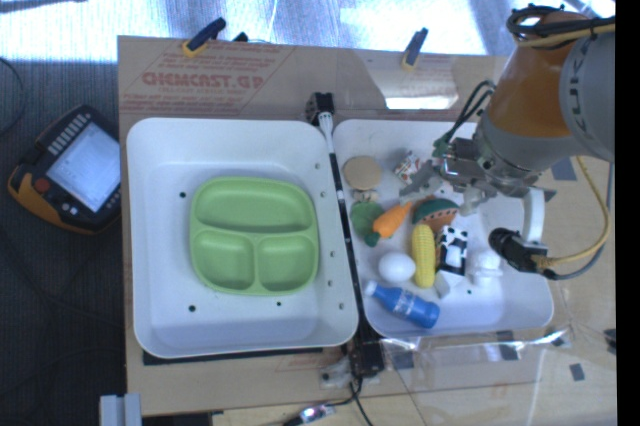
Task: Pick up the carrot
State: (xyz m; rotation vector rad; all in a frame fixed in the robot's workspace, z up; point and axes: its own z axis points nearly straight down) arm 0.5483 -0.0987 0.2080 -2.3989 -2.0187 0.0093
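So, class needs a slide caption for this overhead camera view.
Grey arm's pincer hovers over right white bin, near the small orange carrot among toy foods; green three-compartment plastic tray sits in left bin.

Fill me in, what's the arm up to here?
The grey and orange arm reaches over the right white bin, wrist above the toy pile. The small orange carrot lies in that bin beside the yellow corn cob, not lifted. The green sectioned plate sits in the left white bin.

Carrot [393, 219]: orange, short and tapered, lying flat at a slant in the right bin [520, 309], near its left wall, touching a green toy on its left, beside the corn cob [424, 254].
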